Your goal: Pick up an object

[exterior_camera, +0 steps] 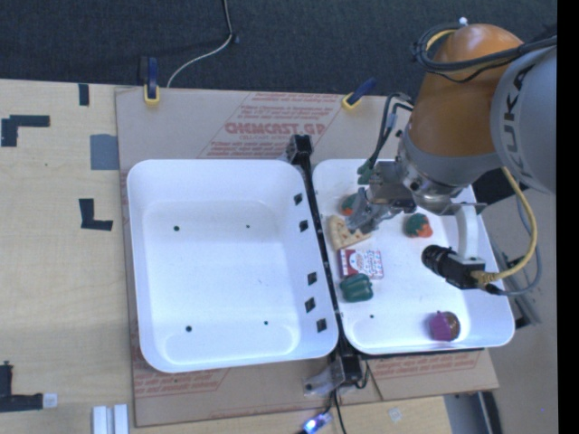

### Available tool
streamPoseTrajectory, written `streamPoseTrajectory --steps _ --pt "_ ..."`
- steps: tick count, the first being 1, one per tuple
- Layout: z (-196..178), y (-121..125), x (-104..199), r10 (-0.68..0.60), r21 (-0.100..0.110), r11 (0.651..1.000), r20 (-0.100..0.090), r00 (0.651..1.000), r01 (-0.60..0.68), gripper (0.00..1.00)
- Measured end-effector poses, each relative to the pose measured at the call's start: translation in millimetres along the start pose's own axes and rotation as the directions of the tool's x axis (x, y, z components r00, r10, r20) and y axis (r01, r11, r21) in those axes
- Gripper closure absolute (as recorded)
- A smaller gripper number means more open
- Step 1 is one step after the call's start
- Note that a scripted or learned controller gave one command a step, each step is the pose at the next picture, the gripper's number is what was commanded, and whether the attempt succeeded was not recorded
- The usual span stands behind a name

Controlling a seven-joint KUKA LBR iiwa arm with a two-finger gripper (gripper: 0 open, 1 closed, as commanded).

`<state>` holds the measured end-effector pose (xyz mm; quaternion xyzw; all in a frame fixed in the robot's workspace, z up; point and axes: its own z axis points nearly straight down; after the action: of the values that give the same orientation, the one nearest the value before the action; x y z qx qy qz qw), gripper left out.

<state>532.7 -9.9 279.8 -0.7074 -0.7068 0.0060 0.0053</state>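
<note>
Camera view: the grey arm with the orange band reaches into the right-hand shallow white bin (pixel 488 333), its gripper (pixel 369 208) low over the bin's upper left part. Whether the gripper is open, closed or holding anything cannot be told from here.

Just below it lie a tan flat piece (pixel 342 233) and a red-and-white printed packet (pixel 361 262), then a green pepper-shaped toy (pixel 355 287). A purple round object (pixel 442 325) and a green-and-orange small toy (pixel 417 226) lie apart.

The left-hand white bin (pixel 217 260) sits beside it on the surface. Judging by this, nothing is lifted yet; grasping and raising remain.
</note>
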Motion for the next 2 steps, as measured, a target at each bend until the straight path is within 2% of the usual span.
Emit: streamPoseTrajectory --steps 1,2 --pt "-107 23 60 -0.009 -0.026 1.0 -0.003 1.0 0.009 1.0" --pt "-76 -54 46 -0.001 -0.008 1.0 -0.001 1.0 0.001 1.0"
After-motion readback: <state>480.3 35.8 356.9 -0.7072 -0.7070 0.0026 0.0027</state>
